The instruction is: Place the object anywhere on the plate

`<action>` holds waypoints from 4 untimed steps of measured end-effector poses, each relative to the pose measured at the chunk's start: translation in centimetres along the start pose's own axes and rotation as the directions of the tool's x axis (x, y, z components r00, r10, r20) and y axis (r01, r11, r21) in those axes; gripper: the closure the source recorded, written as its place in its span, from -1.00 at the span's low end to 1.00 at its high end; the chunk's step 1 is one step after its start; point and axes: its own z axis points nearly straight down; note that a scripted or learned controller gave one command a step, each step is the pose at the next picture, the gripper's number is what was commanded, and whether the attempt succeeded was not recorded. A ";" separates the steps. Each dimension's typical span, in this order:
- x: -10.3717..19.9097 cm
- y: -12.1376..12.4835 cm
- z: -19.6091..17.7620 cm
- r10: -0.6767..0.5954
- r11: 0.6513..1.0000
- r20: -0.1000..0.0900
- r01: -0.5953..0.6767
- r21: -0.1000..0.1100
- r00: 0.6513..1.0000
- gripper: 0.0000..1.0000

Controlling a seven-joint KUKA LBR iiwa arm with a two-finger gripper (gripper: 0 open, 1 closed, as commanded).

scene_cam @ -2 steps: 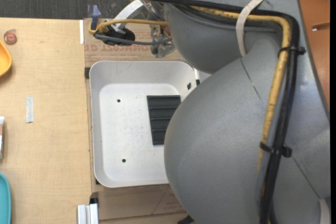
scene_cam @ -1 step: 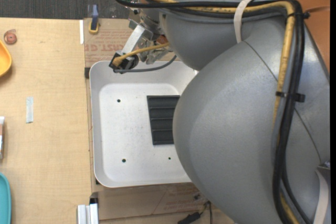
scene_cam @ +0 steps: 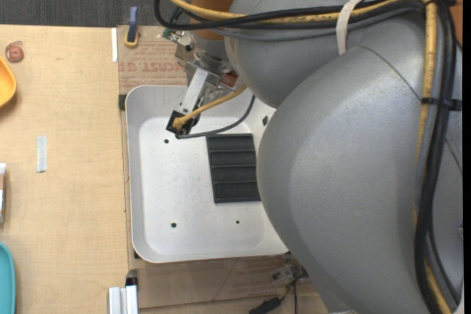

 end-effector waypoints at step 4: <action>-4.5 -7.8 7.4 0.251 0.968 -0.001 -0.251 0.000 0.968 -1.00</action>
